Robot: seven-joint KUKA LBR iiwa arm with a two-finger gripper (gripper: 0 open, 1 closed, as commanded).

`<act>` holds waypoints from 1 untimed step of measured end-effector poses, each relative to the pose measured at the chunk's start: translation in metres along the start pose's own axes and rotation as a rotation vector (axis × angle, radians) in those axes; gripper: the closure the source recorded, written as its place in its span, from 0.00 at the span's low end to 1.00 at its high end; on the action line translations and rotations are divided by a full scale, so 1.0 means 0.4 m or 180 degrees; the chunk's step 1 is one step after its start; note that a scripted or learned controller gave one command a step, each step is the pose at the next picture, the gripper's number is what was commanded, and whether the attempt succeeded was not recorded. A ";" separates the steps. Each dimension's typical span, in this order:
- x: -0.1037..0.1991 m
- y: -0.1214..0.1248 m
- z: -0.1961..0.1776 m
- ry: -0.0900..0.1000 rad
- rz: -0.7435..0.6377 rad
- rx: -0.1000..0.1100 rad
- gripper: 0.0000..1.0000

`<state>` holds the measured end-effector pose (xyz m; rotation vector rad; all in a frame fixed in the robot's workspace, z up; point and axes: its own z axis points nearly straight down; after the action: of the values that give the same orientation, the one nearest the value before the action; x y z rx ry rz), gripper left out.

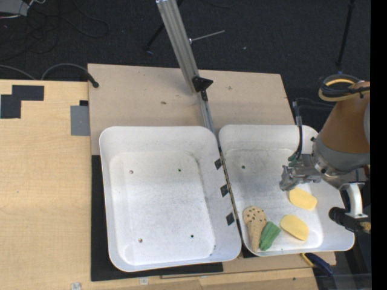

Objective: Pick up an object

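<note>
In the right bin (260, 144) lie two yellow pieces: one (302, 199) just below my gripper and another (294, 226) nearer the front edge. A tan cookie-like piece with dark dots (254, 217) and a green piece (269, 235) lie side by side at the bin's front left. My gripper (294, 177) hangs low over the right side of this bin, just above and left of the upper yellow piece. Nothing shows between its fingers.
The left bin (160, 198) sits beside the right one, with black clips (224, 190) along the shared edge. A slanted metal bar (183, 53) rises behind the bins. The orange-banded arm (344, 132) covers the right bin's far right side.
</note>
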<state>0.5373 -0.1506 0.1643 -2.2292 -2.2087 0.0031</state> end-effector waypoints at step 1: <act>0.004 -0.003 -0.106 -0.0004 -0.0035 -0.0018 1.00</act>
<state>0.5362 -0.1489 0.2067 -2.2205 -2.2243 -0.0016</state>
